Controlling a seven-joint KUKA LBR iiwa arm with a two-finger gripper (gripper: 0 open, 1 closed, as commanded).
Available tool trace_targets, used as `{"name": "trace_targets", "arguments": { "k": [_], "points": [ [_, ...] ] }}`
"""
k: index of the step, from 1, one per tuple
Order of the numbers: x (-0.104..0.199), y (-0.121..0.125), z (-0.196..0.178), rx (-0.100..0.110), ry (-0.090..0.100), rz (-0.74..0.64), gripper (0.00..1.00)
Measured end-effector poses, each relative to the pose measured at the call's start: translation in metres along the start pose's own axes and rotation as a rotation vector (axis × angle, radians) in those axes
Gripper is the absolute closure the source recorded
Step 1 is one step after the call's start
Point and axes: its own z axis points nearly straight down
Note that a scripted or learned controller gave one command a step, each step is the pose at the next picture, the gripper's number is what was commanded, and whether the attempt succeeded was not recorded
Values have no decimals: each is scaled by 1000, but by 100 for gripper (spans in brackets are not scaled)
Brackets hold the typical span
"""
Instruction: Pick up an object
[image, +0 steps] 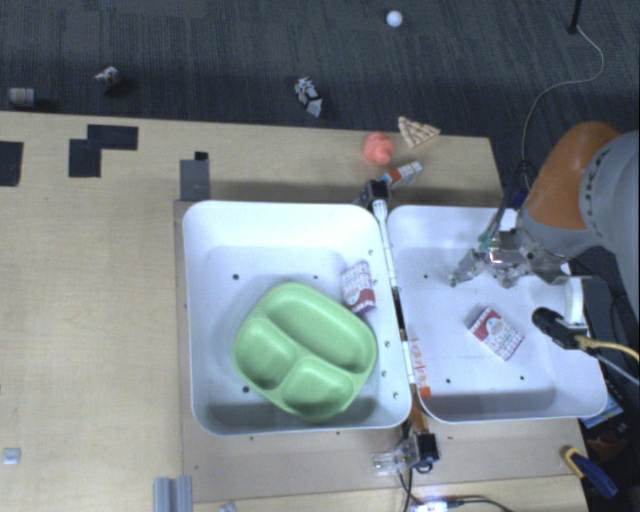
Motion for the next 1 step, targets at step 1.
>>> {"name": "trace_targets", "arguments": {
  "k": [1],
  "points": [
    [1, -59, -2, -2, -3, 3, 0]
  ]
}}
